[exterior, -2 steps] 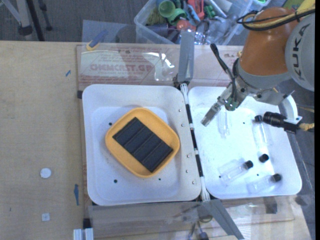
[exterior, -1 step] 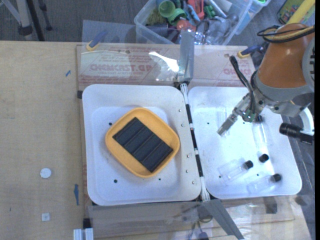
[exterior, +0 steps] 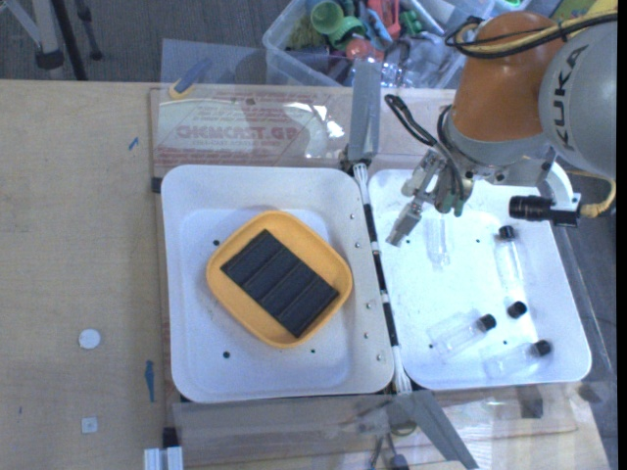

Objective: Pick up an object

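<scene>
My end effector [exterior: 419, 209] is over the far-left part of the right bin [exterior: 568, 360], tilted, fingers pointing down-left. Fingers are spread apart, nothing between them.

Right bin contents: several clear tubes with black caps. One clear tube [exterior: 440, 241] lies just right of my fingertips, apart from them. Another tube [exterior: 507, 258] sits further right, cap at its far end. A third [exterior: 462, 331] lies near the bin's near edge, cap at right. Two more black caps [exterior: 516, 310] [exterior: 542, 348] show near the right-near corner; their tube bodies are hard to make out against the white.

Left bin [exterior: 186, 360]: a yellow tray-like object [exterior: 235, 306] with a dark slatted insert [exterior: 279, 282] on top, roughly central, well apart from me.

Bench [exterior: 69, 213] left of the bins is bare wood. A clear tub of coloured toys [exterior: 392, 18] sits beyond the bins.
</scene>
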Controlling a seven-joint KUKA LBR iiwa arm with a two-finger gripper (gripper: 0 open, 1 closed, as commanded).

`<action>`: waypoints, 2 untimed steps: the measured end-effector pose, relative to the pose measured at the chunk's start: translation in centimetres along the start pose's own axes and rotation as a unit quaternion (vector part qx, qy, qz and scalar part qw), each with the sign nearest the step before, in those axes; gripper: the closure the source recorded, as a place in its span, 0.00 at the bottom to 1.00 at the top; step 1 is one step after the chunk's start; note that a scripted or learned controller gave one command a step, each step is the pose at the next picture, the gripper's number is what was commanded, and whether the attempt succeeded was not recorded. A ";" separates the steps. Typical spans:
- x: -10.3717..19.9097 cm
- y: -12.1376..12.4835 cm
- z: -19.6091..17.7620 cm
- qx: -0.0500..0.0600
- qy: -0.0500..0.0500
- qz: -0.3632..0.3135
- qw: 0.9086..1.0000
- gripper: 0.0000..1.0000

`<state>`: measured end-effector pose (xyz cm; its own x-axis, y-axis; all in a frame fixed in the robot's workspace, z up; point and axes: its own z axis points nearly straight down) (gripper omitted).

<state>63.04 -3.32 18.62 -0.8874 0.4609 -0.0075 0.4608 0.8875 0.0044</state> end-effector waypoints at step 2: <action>-2.4 -0.3 0.0 0.000 0.000 -0.081 0.997 0.00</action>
<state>65.02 -4.72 18.65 -0.9500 0.3122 -0.0085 0.3122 0.9500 0.0037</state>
